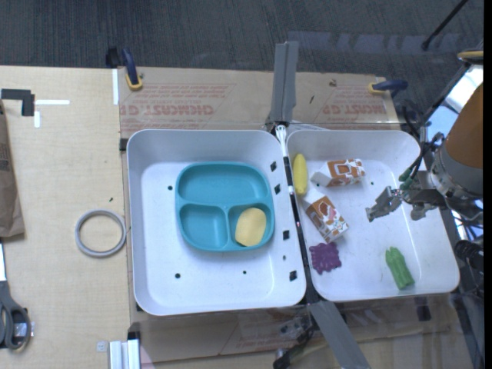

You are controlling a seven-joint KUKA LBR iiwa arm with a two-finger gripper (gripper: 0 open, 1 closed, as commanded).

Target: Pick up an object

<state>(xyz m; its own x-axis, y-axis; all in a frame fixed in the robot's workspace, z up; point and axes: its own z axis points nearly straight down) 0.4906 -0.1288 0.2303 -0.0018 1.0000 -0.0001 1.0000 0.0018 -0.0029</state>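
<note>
The claw (382, 204) hangs over the right bin (430, 283) toward its three o'clock side, fingers a little parted with nothing between them, and the nearest thing to take is the green pickle (399, 267) lying at five o'clock, just below it. It looks like light, smooth toy plastic, stiff but liable to slip, so I'd pinch it across its narrow middle. The bin floors are slick white plastic on a cardboard-covered bench (69, 152), with dark grey carpet (192, 14) beyond at twelve o'clock

The arm (469, 141) is cut off at the right edge; scissors (11, 325) and a brown bag (9, 179) run off the left.
</note>
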